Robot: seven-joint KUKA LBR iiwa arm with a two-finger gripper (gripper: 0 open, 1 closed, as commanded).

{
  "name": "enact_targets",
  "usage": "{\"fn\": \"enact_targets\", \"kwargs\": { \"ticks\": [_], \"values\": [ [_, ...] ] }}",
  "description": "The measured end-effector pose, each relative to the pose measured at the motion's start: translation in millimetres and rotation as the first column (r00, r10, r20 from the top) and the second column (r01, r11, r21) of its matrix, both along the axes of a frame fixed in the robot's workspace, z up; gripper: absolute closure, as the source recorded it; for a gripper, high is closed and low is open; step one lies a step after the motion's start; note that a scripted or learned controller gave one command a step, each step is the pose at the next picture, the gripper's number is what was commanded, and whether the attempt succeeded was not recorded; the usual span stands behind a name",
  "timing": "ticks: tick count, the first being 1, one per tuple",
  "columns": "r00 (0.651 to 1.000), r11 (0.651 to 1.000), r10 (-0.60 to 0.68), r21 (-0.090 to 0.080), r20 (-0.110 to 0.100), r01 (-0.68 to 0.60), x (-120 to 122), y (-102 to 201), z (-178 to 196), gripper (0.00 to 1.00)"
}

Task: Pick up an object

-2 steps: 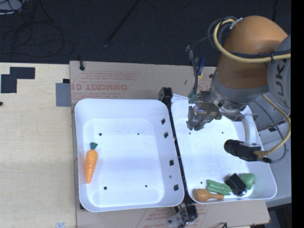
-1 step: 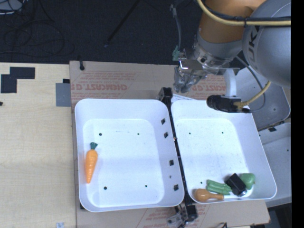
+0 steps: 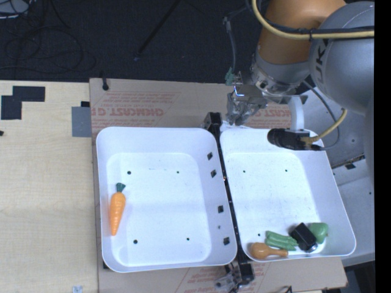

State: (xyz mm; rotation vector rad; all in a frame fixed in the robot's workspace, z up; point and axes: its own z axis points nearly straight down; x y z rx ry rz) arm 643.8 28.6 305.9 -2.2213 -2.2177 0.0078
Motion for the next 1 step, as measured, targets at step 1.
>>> {"fn": "enact_targets", "kwargs": {
  "ticks": [1],
  "values": [
    [1.000, 1.000, 0.011, 0.005, 0.013, -0.011, 0.5, 78.5, 92.4, 1.00]
  ]
}}
